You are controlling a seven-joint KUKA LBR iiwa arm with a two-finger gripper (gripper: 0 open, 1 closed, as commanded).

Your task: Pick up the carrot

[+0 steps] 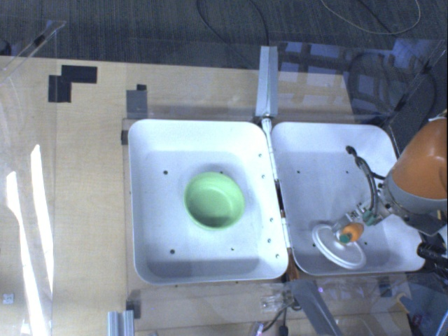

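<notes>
The carrot (352,232) is a small orange piece with a green end. It lies in the right bin (315,159) near the front, on the rim of a flat clear disc (336,248). My gripper (363,216) is low in that bin, just right of and behind the carrot, its tip touching or nearly touching it. The grey arm with its orange band (423,166) comes in from the right and hides the bin's right wall.
A green bowl (214,199) sits in the middle of the left bin (161,152). A dark cable (364,170) curves along the arm over the right bin. A metal divider (267,82) stands behind the joint between the bins.
</notes>
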